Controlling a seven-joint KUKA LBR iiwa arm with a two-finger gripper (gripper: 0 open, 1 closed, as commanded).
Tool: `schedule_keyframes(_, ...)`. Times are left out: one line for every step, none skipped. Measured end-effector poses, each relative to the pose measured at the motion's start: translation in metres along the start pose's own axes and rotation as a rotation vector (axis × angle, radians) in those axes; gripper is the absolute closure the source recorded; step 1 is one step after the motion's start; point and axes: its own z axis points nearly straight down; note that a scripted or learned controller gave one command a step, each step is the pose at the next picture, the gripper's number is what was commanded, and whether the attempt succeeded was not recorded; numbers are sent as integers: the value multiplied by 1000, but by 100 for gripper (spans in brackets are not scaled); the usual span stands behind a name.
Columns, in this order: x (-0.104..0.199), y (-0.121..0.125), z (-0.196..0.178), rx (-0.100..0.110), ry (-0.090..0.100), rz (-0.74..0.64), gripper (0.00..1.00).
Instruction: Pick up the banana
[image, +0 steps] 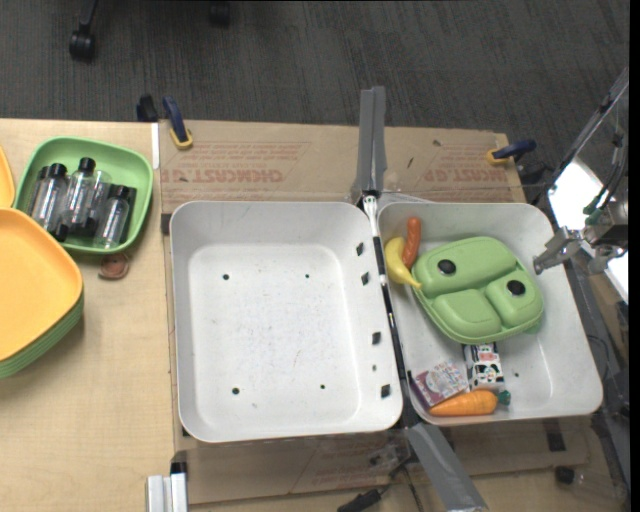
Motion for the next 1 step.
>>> schedule_keyframes(-22,21,-71,-3,-2,59,0)
